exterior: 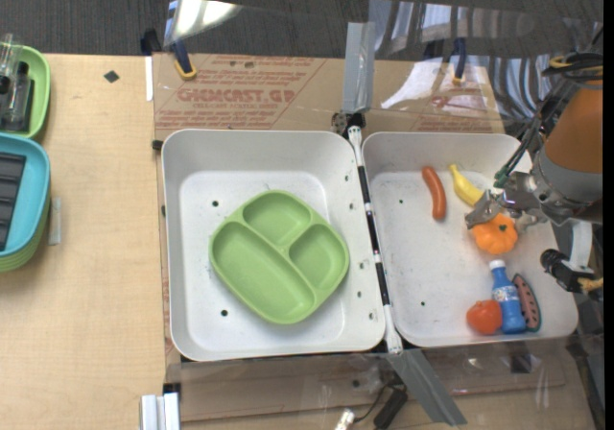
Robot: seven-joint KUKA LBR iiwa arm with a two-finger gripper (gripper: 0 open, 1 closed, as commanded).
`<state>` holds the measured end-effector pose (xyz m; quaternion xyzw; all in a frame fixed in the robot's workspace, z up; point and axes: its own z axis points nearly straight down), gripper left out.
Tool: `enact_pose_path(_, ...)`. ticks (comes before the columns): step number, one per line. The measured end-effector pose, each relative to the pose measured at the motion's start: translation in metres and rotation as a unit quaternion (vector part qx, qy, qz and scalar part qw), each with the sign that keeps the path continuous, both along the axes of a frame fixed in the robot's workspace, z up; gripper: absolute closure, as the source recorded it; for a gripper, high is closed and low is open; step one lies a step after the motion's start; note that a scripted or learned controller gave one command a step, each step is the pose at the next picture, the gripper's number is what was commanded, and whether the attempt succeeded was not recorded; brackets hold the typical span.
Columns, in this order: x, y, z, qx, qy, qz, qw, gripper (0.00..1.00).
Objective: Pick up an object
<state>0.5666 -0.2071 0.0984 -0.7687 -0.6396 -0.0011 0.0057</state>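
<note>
The bench (86, 322) is light wood. Two white bins sit on it side by side. The left bin (192, 179) holds a green plate (278, 257) with three parts. The right bin (422, 294) holds the small toys. The arm (576, 145) reaches in from the right, low over that bin. Its gripper (496, 212) sits right on top of the orange (495, 238), touching it. I cannot tell how the gripper is set. A banana (465, 185) lies just beside it, and a red sausage (436, 193) lies near that. A blue bottle (507, 298), a tomato (484, 318) and a melon slice (527, 303) lie close together near the front edge.
</note>
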Motion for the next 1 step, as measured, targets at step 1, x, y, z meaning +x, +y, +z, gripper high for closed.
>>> enact_pose_path(1,0.0407,0.0976,0.1054,-0.0056,-0.001,-0.039,0.9992,1.0)
